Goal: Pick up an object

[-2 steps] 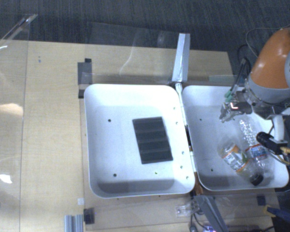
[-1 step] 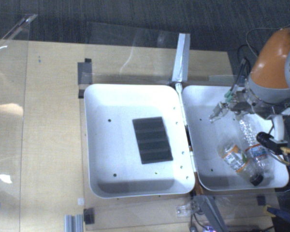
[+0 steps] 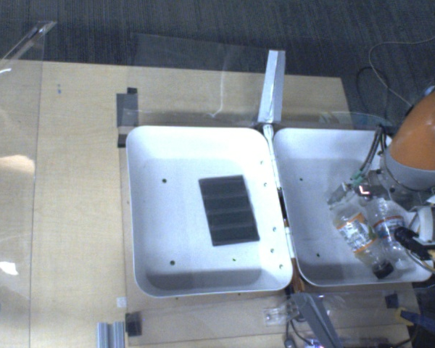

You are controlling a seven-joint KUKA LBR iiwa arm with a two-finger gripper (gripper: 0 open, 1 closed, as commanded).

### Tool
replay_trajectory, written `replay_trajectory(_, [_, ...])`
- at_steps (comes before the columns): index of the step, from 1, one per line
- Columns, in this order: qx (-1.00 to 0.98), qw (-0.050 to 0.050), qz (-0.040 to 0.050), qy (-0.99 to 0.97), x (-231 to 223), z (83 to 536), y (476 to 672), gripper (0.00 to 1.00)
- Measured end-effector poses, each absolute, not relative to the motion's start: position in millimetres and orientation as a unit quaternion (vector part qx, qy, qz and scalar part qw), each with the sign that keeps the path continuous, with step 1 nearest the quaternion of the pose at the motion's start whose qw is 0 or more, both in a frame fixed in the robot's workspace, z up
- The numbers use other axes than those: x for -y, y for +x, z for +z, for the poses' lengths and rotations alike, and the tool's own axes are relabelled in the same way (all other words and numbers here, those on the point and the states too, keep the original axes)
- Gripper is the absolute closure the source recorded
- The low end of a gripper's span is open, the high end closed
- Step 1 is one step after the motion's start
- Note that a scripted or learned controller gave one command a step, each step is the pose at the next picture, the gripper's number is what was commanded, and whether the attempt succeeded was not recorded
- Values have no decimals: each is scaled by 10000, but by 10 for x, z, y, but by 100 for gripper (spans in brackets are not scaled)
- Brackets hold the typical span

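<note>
A dark ribbed rectangular pad (image 3: 229,209) lies flat near the middle of the left bin (image 3: 148,194). A crumpled clear plastic bottle (image 3: 370,230) with an orange label and a black cap lies in the right bin (image 3: 312,172), toward its near right corner. The arm comes in from the right, with its orange band (image 3: 420,140) over the right bin's far right side. The gripper (image 3: 359,190) hangs low just above the upper left end of the clear bottle. The wrist hides much of it.
A metal post (image 3: 272,85) rises behind the seam between the two bins. Clear acrylic sheets stand along the bench at left and behind the bins. Cables and clamps crowd the bench's near right corner (image 3: 420,252).
</note>
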State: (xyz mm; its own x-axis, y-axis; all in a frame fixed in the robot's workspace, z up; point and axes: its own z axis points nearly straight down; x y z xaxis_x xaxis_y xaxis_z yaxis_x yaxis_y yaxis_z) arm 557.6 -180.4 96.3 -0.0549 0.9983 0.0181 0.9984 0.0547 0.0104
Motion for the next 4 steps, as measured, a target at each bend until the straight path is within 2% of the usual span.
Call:
replay_trajectory(1, [7475,-65,-59,-6642,1634,904,5046,0])
replay_trajectory(2, [7474,-107,-112,-6642,1607,1032,5097,100])
replay_trajectory(3, [7268,-20,-21,-6868,1017,1722,5177,100])
replay_trajectory(4, [7530,-25,-14,-6581,1390,2005,4901,100])
